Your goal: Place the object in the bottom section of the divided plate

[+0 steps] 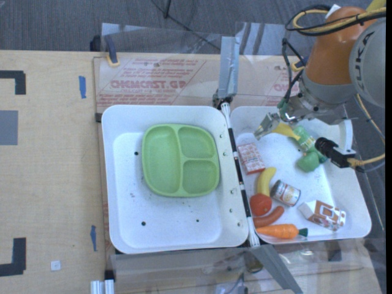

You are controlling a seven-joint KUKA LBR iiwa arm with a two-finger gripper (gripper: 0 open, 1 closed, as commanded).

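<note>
Several foods crowd the right bin (358,216); tool (274,122) above them, grip state unclear.

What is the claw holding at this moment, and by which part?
Cannot be told. The claw sits over the right bin beside a yellow item, but no grasp is visible.

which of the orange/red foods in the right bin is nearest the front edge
The carrot, with its green tip, lies closest to the bin's front edge. The sausage sits just behind it, and the tomato farther back still.
</note>
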